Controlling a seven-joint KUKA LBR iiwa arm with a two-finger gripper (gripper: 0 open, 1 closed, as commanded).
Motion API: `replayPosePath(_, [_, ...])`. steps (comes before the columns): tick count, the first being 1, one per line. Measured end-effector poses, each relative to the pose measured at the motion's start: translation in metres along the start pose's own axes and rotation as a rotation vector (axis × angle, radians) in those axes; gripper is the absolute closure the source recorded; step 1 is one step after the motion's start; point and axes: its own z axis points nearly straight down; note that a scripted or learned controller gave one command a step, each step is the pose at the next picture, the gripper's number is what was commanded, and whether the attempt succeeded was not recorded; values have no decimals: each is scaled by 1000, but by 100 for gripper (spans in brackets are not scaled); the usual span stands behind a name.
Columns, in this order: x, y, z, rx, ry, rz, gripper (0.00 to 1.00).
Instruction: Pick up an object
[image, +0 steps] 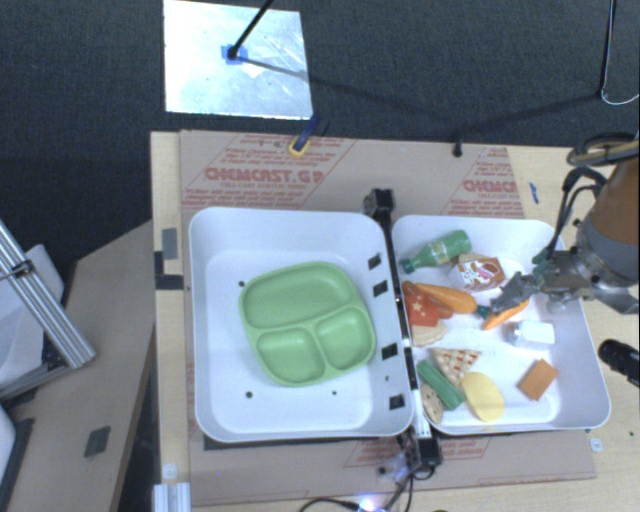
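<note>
Tool: the tool (517, 293) hangs low over the right bin (590, 400), its dark tips just above the carrot.
Tool state: whether it is released or clenched cannot be told.
Nearest object: small orange carrot (503, 315), directly under the tips, toward 7 o'clock.
Long axis: runs 2 to 8 o'clock.
Neighbours: white block (535, 333) at 4 o'clock; round snack packet (478, 272) at 10 o'clock.
</note>
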Motion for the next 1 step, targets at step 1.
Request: replayPosePath(1, [0,3,-6,-12,-2,-3,0])
